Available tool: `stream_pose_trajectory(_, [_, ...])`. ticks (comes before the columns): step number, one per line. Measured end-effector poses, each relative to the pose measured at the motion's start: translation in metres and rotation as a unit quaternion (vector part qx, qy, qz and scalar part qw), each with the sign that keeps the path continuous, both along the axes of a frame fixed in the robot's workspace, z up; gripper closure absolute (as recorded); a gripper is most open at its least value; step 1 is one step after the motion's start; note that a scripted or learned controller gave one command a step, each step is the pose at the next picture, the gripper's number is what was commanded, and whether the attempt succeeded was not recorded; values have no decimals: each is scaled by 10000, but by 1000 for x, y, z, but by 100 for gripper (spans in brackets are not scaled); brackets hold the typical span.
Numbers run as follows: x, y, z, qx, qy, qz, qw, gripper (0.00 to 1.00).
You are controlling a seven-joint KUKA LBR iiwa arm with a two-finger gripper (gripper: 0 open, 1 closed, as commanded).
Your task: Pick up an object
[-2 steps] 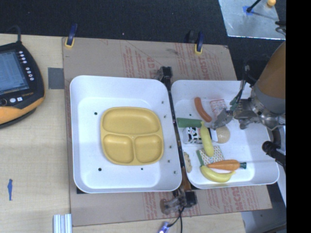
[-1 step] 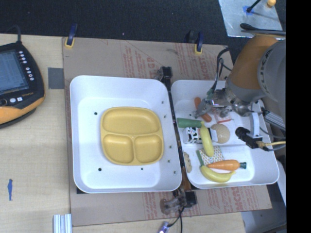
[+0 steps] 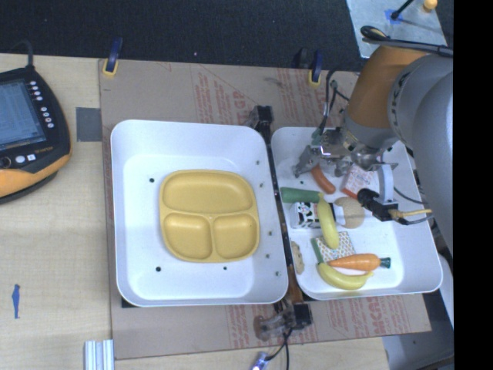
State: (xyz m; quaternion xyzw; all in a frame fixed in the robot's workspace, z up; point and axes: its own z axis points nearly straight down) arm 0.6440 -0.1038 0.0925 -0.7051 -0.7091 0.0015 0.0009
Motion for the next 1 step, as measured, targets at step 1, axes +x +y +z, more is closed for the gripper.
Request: stream_pose_trajectory(1, [0,-1,10,0,11,8,10000,100])
